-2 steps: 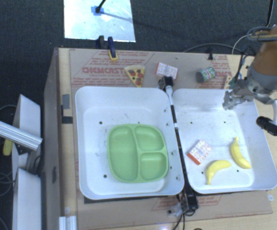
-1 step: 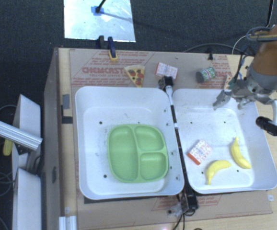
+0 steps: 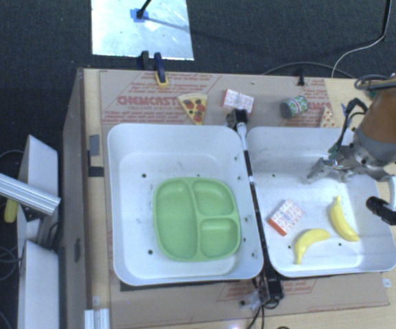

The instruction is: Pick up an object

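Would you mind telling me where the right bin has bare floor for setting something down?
Right bin: its far-left floor is bare, between the divider and the gripper. The near half is crowded by the small box and two bananas.

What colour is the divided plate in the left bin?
The plate is light green; the camera view shows it clearly.

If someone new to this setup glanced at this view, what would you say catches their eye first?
Most likely the green divided plate, sitting alone in the middle of the left bin. Next come the two yellow bananas near the front of the right bin, with a small orange-and-white box just to their left. The grey and orange arm reaches in over that bin's far right corner.
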`<state>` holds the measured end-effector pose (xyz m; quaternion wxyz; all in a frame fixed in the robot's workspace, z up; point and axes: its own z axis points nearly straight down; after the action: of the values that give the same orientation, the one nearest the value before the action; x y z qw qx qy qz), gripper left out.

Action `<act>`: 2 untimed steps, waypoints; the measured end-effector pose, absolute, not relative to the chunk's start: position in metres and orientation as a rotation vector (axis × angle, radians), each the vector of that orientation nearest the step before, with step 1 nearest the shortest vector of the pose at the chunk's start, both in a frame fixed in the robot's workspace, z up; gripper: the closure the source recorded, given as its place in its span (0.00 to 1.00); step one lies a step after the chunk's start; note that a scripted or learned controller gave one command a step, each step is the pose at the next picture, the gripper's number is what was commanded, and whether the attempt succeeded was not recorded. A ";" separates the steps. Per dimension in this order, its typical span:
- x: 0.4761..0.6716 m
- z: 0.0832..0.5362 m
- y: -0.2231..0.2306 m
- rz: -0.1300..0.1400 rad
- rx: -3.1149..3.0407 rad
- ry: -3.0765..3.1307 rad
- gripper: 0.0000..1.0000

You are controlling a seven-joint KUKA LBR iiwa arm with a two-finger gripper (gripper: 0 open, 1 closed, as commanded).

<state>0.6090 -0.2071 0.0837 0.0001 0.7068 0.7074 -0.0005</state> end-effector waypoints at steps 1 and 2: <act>0.573 0.084 -0.207 0.001 2.219 2.222 0.00; 0.535 0.084 -0.207 0.000 2.220 2.222 0.00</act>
<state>0.5348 -0.2066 0.0842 0.0004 0.7067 0.7075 0.0001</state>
